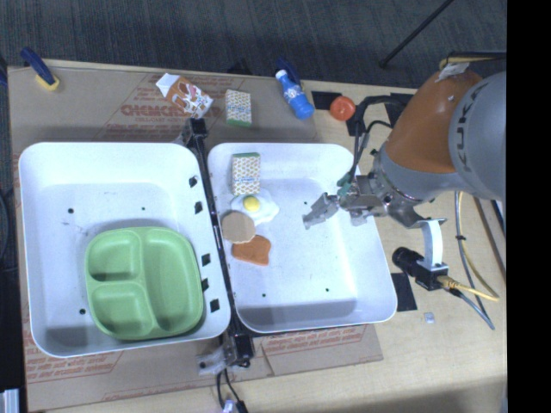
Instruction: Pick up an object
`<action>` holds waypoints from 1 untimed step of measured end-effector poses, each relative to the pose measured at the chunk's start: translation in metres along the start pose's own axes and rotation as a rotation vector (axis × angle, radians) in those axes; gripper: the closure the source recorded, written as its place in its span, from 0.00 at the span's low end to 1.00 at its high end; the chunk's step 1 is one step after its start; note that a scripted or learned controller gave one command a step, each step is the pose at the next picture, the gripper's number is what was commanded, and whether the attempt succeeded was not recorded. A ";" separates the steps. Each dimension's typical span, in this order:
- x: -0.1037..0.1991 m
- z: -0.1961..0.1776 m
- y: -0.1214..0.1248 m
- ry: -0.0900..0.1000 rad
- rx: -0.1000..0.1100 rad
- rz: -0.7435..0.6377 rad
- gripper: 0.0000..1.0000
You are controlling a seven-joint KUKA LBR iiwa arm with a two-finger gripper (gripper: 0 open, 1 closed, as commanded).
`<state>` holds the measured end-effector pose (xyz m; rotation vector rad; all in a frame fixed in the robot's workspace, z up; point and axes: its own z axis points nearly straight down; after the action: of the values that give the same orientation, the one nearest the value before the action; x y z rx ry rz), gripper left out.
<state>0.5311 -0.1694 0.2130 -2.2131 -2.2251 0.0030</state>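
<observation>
1. Nearest the camera, the arm (452, 140) is being seen reaching in from the right, its orange band above the wrist.
2. Its jaws (315, 215) are being held low over the right bin (370, 299), above bare white floor at the bin's middle; whether they are open or closed cannot be told, and nothing is being seen between them.
3. Four objects are being kept in the right bin's left part, well apart from the jaws: a patterned box (245, 173) at the top, a fried egg (254, 206) just below it, a brown disc (238, 227) touching the egg, and an orange slice (252, 250) below the disc.
4. A green tray (142, 280) with three compartments is being carried in the left bin (43, 179), toward its near side.
5. On the surface (103, 101) behind the bins, a wrapped snack (183, 95), a small carton (238, 107), a blue bottle (295, 95) and an orange ball (343, 107) are being left lying in a row.
6. A blue-and-yellow clamp (40, 68) is being seen at the surface's far left corner.
</observation>
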 end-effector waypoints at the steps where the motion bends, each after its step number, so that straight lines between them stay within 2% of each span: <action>1: 0.078 0.075 -0.053 0.001 0.003 -0.002 0.00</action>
<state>0.4773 -0.0921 0.1377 -2.2086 -2.2255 0.0045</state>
